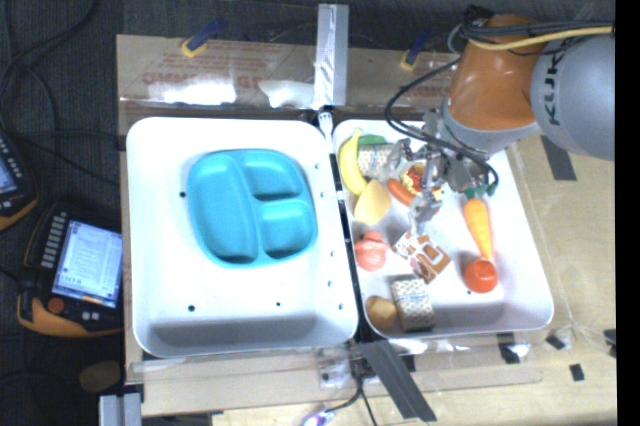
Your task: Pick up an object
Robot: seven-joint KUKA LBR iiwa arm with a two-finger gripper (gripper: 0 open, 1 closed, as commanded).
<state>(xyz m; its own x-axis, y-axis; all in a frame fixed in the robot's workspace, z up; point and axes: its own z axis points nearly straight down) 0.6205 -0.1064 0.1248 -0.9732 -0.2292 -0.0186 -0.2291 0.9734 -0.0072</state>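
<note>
White plastic right bin crowds the candidates: yellow banana, orange carrot, red tomato, patterned packets. Tool hangs low mid-pile, above a red-and-white packet; grip state unreadable. Blue divided tray fills left bin, likely a drop spot.

The bench bears 2 shallow white bins side by side — the left bin and the right bin — their inner rims touching.
</note>
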